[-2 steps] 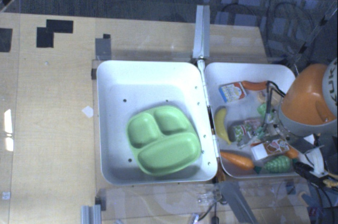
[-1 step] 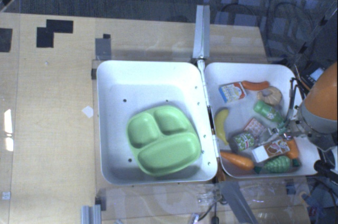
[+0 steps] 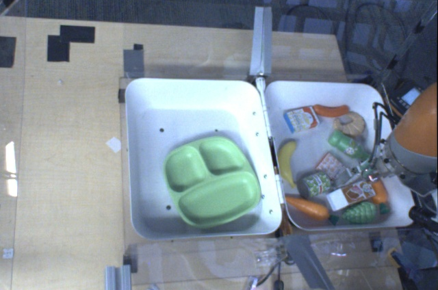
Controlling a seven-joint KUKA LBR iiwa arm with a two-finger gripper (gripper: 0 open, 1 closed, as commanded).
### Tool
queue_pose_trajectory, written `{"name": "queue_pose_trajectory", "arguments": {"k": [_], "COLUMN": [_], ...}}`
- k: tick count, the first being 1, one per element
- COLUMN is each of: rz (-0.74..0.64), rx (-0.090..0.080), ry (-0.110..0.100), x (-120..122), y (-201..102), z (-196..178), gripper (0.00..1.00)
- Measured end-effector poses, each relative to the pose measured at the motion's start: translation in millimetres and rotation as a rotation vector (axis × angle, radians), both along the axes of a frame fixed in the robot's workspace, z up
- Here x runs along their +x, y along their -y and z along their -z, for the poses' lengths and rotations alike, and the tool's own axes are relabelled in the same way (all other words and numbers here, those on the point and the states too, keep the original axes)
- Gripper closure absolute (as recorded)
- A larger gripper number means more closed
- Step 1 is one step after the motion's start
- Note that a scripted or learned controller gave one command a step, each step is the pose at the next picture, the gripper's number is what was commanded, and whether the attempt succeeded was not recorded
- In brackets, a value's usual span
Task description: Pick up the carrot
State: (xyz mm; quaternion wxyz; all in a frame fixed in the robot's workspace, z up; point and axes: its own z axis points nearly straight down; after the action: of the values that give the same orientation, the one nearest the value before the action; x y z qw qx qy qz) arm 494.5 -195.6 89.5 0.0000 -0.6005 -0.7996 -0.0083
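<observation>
Two shallow white bins sit side by side on the wooden bench. We see the left bin (image 3: pixel 140 145) holding a green divided plate (image 3: pixel 212 180) with three compartments, lying toward its near side. The right bin (image 3: pixel 280 100) holds a scatter of small grocery items.

The carrot (image 3: pixel 306 206) lies at the near left of the right bin, orange, stretched left to right, close to the near wall. Just left and slightly farther sits a yellow banana (image 3: pixel 287 163), running along the bin's left wall. Right of the carrot's tip is a green bumpy vegetable (image 3: pixel 359 213), and above that a small white and brown carton (image 3: pixel 349 195) with something orange beside its right end. A green can (image 3: pixel 317 184) lies just beyond the carrot. At the far side we see a blue and white packet (image 3: pixel 300 119), a red-orange sausage-like item (image 3: pixel 332 111), a round tan item (image 3: pixel 351 124) and a green bottle (image 3: pixel 345 143).

The arm enters from the right, its orange band at the frame's edge. The gripper (image 3: pixel 369 171) hangs over the right part of the right bin, above the carton and well right of the carrot. We cannot tell how its claw stands, since its tips blur into the clutter below.
</observation>
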Motion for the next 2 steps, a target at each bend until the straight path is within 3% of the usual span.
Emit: {"name": "queue_pose_trajectory", "arguments": {"k": [1,2], "rz": [0.023,0.023], "rx": [-0.007,-0.007], "ry": [-0.003,-0.003], "x": [51.6,51.4], "y": [3.3,3.4], "z": [-9.5,-9.5], "gripper": [0.0,0.0]}}
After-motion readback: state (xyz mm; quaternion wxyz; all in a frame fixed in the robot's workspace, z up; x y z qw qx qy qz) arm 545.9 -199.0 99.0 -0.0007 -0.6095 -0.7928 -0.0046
